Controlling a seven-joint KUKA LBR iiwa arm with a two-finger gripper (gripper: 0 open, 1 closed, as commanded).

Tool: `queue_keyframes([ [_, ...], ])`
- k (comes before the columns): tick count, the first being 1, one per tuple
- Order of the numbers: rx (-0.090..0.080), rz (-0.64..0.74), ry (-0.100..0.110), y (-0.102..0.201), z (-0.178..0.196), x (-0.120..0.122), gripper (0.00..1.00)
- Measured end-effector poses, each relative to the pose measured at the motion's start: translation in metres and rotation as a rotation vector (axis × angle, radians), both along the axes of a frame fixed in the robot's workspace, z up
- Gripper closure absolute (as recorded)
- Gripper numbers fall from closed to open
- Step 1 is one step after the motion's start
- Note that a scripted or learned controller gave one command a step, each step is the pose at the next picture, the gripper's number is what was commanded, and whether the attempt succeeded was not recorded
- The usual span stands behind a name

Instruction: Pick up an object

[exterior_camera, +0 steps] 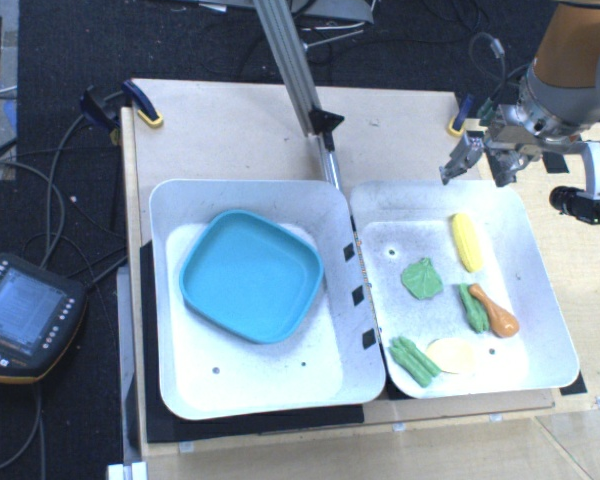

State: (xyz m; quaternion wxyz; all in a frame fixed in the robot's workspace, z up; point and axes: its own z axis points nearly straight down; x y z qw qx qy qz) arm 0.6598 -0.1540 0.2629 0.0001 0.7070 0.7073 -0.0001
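Note:
The right bin (540,268) holds several toy foods. A yellow corn cob (467,241) lies near its back. A green leafy piece (422,278) sits in the middle. Right of it lie a green pod (474,308) and an orange drumstick-like piece (496,313) side by side. Near the front are a green bean bundle (414,360) and a pale flat oval (452,355). My gripper (477,166) hangs above the bin's back rim, up and right of the corn, open with nothing between its fingers.
A blue square plate (252,275) lies in the left bin (175,368). A slanted metal pole (292,53) ends at the bins' junction. Clamps sit at the bench's back corners (140,103). A teach pendant (20,313) rests on the floor at left.

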Motion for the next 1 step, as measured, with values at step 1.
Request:
queue_keyframes([
  [1, 0.001, 0.000, 0.005, 0.0053, -0.0603, -0.0055, 0.00],
])
